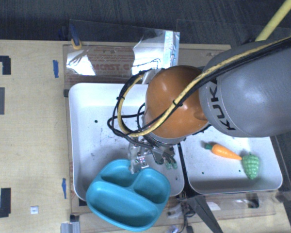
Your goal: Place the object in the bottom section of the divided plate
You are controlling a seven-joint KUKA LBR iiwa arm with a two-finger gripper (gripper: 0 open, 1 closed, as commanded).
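Two shallow white plastic bins sit side by side on the pale wooden bench [29, 130]. A glossy blue divided plate [127, 195] lies at the near edge of the left bin [87, 130], its three smooth hollows bare. The hand [144, 160] hangs just above the plate's upper rim; I cannot tell how it is set or whether it carries anything. A toy carrot with an orange body and knobbly green top [233, 157] lies in the right bin [218, 178]. Placement looks undone.
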